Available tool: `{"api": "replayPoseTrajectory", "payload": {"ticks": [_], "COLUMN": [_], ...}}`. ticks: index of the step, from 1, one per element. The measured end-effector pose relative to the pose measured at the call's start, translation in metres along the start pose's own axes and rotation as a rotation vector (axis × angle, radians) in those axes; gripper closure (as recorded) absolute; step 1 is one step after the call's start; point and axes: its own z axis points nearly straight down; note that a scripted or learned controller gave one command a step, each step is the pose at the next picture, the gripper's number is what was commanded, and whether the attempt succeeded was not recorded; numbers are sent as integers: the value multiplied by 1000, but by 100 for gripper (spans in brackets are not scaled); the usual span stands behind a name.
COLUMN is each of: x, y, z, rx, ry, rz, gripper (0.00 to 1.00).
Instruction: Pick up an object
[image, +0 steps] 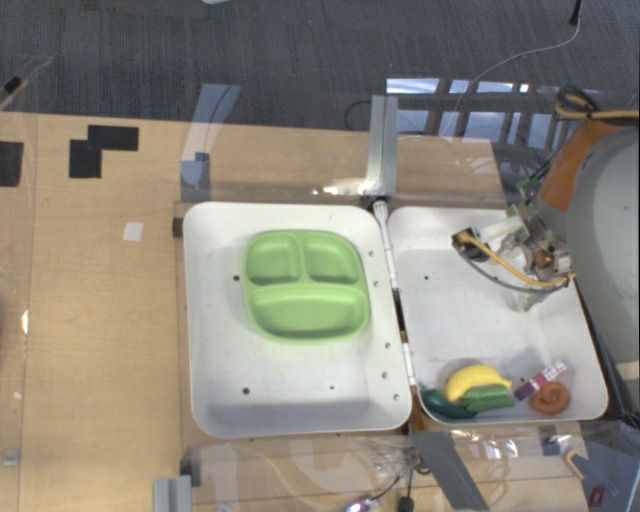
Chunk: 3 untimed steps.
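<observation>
From my overhead camera I see the gripper (530, 256) hanging over the far right part of the right bin (450, 310), with nothing visibly in its grasp; I cannot tell whether it is open or closed. The pickable things sit well apart from it, along the bin's near edge: a banana (476, 380) lying on a green piece (470, 401), and to the right an orange ring (549, 398) just beside a small purple item (550, 374). The left bin (215, 300) holds a green plate (305, 285).
</observation>
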Motion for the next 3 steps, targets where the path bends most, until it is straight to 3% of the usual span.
{"api": "replayPoseTrajectory", "payload": {"ticks": [1,2,3], "x": [-20,-16,32], "y": [18,17,-18], "z": [0,-12,-145], "rx": [0,-3,2], "ry": [0,6,-4], "rz": [6,-3,-15], "gripper": [0,100,100]}}
